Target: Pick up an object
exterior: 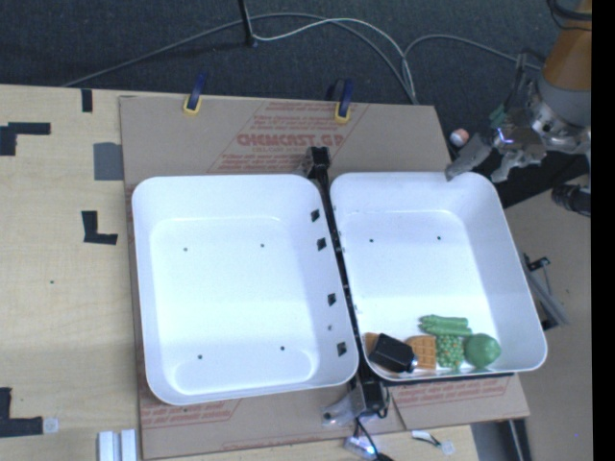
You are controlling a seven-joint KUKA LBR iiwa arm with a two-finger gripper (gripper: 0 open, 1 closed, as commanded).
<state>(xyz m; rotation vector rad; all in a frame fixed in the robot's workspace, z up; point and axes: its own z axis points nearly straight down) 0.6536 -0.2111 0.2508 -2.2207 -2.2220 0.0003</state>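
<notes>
Arm: We see the grey arm (569, 60) at the upper right of the frame, with its orange band near the top edge.
Gripper: We see the gripper (480, 161) past the top right corner of the right bin. It hangs over the bench, not over the toys. Two grey fingers (462, 165) point down and to the left. We cannot tell if they are wide or narrow. We see nothing between them.
Right bin: The white bin (480, 257) sits in the right half of the frame. All its toys lie bunched in the bottom right corner.
Black block: We see a black block (392, 352) at the left end of the bunch, near the bin's bottom wall.
Orange piece: An orange piece (421, 351) lies just beside the black block, on its right.
Green pods: Green pods (445, 326) lie above the orange piece, and a bumpy green piece (449, 351) lies below them.
Green ball: A round green ball (482, 351) sits at the right end of the bunch.
Left bin: The other white bin (231, 277) sits in the left half of the frame, touching the right bin along the middle.
Cardboard: A brown sheet (279, 137) with red letters lies under both bins.
Clamps: Two clamps, one (195, 96) and another (342, 102), grip the top edge of the sheet.
</notes>
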